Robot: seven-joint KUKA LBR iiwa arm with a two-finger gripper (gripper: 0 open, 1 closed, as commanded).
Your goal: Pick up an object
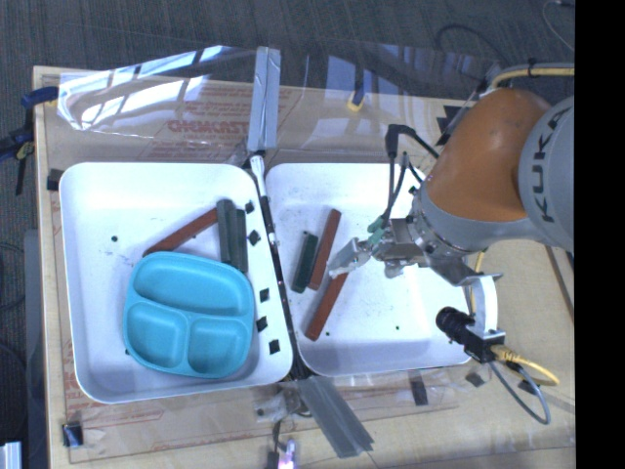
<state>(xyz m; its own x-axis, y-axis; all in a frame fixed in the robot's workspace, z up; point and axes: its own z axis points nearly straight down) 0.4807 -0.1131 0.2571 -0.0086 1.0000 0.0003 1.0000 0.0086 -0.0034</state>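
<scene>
Grey arm [508,179] with its orange band reaches in from the right, over the right bin [430,345]. Both bins are white and shallow, side by side on a pale wooden bench [547,418]; the left bin [88,203] meets the right one along a shared middle rim.

Blue tray [190,314], three compartments, lies in the lower half of the left bin, slightly tilted. Above it, a brown stick [186,233] runs at a slant from the tray's upper left edge up toward the middle rim. A dark grey bar [232,234] stands nearly upright in the view beside it, its lower end at the tray's top edge; the two touch or cross near their upper ends.

Right bin: long brown stick [323,264] slants from upper right to lower left, in the left part of the bin. A dark green bar [306,260] lies just left of it, touching or nearly so along its upper half.

Gripper [342,261] sits low over the brown stick in the right bin, its metal fingers [350,252] pointing left, tips at the stick's middle. They look narrowly parted; whether they grip the stick I cannot tell.

Small black squares [264,296] dot the middle rim.
</scene>
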